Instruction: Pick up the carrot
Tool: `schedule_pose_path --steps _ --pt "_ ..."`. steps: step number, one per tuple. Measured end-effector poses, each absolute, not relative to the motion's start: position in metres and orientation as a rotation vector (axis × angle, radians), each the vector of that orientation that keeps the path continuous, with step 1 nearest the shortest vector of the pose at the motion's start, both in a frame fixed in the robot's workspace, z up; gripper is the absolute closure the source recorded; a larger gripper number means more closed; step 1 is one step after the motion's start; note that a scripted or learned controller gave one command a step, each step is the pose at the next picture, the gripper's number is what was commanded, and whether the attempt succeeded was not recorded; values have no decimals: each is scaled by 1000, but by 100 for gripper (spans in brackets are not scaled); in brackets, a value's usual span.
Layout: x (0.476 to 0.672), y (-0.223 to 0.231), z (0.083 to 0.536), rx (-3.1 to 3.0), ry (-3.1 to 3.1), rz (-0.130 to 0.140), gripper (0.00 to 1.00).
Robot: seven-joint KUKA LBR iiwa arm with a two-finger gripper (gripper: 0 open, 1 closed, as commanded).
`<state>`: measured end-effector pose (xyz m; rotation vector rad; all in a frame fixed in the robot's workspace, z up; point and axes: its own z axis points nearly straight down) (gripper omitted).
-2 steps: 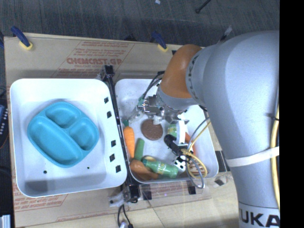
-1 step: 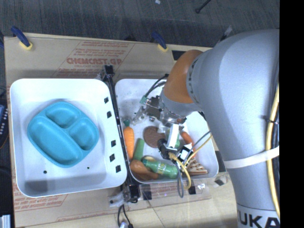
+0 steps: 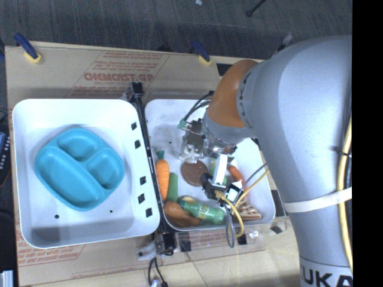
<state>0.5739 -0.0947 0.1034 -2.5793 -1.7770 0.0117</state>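
Starting at the left: the brown cardboard-covered counter (image 3: 114, 70) has red print on it and blue clamps (image 3: 27, 48) pinching its far edge, with dark grey carpet-like floor (image 3: 119, 8) beyond that. The left shallow white plastic bin (image 3: 24, 178) has a light blue three-compartment plastic plate (image 3: 79, 167) lying in it, roughly in the middle.

A black divider strip (image 3: 143, 160) runs between the two bins. The right shallow white plastic bin (image 3: 158, 115) is where all the clutter is. The orange carrot with a green top (image 3: 162, 175) lies along that bin's left wall, lengthwise, stem end pointing to the far side. Just beside it on the right is a green stick-shaped piece (image 3: 172, 187), and at the near end there's a brownish lump (image 3: 178, 213) touching a green plastic bottle (image 3: 206, 211) lying on its side. A round brown disc (image 3: 194, 173) sits in the middle of the bin, and some tan wooden-looking sticks (image 3: 248, 211) are at the near right corner.

The grey arm with the orange band (image 3: 230, 100) comes in from the right, and the metal end effector (image 3: 192, 145) is down over the middle of the right bin, just beyond the brown disc and apart from the carrot. Honestly can't tell how it's set, too cluttered there.
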Motion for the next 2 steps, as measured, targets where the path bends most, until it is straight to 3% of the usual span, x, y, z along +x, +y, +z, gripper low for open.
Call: schedule_pose_path --steps 1,2 --pt "490 -90 92 -2344 -2080 3 100" --pt "490 -94 93 -2353 -2081 5 0"
